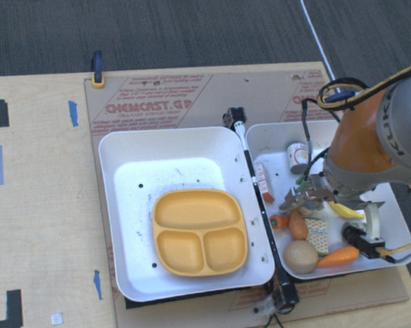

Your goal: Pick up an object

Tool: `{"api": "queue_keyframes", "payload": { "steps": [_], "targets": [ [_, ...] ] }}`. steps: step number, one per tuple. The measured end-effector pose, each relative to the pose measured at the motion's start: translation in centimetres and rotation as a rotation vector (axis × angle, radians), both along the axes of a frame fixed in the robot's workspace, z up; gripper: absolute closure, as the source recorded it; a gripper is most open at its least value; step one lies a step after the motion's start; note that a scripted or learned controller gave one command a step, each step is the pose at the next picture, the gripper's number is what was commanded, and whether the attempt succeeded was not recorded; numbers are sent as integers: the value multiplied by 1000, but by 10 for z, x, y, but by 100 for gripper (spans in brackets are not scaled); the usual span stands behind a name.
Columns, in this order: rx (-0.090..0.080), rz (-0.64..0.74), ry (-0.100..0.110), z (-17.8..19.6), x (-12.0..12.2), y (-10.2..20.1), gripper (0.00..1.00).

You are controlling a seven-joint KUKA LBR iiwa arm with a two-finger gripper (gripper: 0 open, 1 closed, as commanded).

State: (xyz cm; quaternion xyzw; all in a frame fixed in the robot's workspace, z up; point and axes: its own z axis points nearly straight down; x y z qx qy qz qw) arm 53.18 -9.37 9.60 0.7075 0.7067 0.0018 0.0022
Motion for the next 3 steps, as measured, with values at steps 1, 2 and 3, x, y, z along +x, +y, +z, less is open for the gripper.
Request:
{"api": "queue_keyframes", "payload": {
  "steps": [1, 2, 3],
  "targets": [
    [1, 2, 5, 89, -52, 50, 100],
    [0, 1, 5, 88, -52, 44, 100],
    [1, 3, 3, 109, -51, 114, 100]
  ]
}}
